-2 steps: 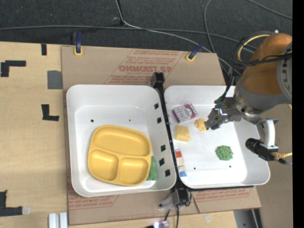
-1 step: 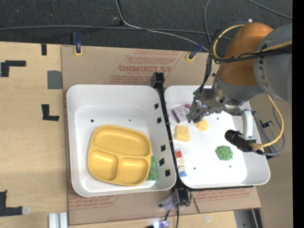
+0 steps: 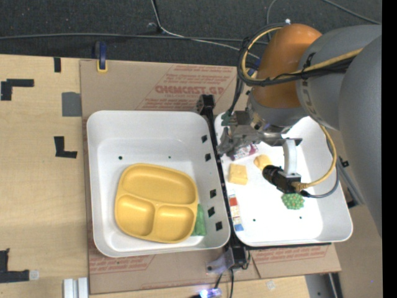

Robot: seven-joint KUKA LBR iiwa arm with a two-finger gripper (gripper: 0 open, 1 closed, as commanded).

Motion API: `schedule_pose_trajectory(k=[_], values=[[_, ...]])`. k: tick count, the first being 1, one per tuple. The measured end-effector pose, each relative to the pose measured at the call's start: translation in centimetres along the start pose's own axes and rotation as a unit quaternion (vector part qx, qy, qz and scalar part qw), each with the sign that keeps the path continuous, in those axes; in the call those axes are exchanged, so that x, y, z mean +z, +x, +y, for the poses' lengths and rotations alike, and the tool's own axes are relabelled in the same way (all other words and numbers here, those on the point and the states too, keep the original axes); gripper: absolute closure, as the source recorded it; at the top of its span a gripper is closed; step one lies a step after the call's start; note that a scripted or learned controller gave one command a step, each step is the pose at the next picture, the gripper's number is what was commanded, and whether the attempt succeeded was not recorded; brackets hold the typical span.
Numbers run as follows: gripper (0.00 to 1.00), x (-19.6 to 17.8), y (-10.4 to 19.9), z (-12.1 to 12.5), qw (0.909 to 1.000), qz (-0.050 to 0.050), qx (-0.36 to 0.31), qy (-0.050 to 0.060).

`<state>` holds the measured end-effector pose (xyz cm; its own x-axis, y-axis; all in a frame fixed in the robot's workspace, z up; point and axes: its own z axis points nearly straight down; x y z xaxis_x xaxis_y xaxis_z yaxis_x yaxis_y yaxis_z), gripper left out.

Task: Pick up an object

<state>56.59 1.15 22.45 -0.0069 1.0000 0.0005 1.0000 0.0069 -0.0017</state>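
Observation:
My gripper (image 3: 234, 143) hangs low over the far left corner of the right bin (image 3: 329, 225), under the orange band of the arm. Right below it lies a pale yellow block (image 3: 238, 174). A small yellow piece (image 3: 262, 161) and a pinkish wrapped item (image 3: 249, 149) sit beside the gripper. A green knobbly ball (image 3: 293, 200) rests toward the middle of the bin. Along the bin's left wall lies a small red, white and blue item (image 3: 235, 212). I see nothing held between the fingers.
The left bin (image 3: 105, 135) holds a yellow divided tray (image 3: 156, 202) with a green object (image 3: 200, 221) wedged at its right side. A black divider (image 3: 214, 160) runs between the bins. The arm and its cables cover the right bin's far side.

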Motion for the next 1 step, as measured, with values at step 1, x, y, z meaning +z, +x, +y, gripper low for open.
schedule_pose_trajectory(k=[1], values=[[1.00,0.79,4.66,2.62,1.0000,0.000,0.000,0.000]])
